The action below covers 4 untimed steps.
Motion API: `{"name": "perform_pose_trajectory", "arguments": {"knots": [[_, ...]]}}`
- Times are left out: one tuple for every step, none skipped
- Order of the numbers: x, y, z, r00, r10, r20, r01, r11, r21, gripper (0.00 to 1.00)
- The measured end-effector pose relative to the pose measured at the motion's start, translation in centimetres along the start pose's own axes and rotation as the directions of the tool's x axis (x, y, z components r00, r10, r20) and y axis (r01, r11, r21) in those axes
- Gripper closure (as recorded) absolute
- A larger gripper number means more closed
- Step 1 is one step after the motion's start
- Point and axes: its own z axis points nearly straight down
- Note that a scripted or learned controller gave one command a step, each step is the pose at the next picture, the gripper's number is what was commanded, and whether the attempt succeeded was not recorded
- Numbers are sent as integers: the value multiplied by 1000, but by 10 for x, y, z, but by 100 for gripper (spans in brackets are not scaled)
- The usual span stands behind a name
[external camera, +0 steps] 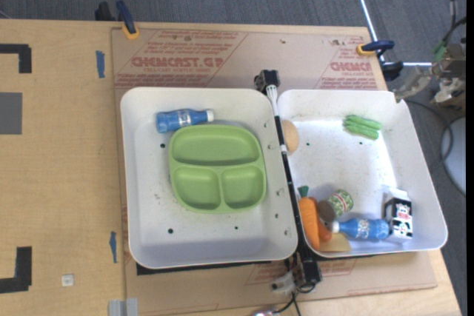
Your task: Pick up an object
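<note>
Camera view: two white bins sit side by side, their inner rims touching. The left bin (141, 181) holds a green divided plate (217, 166) flat at its centre and a blue bottle (184, 119) just beyond the plate's far edge. This bottle lies on its side, so it is stable; its long axis runs left to right and its white cap points to the view's right. It is the best-separated candidate for the pick. In the right bin (415, 159), a green pod (361, 126) lies alone near the far wall, long axis also roughly left to right. A carrot (309, 222), a small can (341, 201), a second blue bottle (363, 228) and a black-and-white carton (400, 217) crowd the near corner, probably hindering access. Jaw state cannot be told.
</note>
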Motion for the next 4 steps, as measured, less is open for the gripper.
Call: {"name": "perform_pose_trajectory", "arguments": {"knots": [[85,-43,166,993,-121,-1,121,993,1,0],[107,-120,169,985,-172,-1,172,985,1,0],[122,-139,190,906,-423,4,423,906,-6,0],[122,-138,179,906,-422,6,422,906,-10,100]]}}
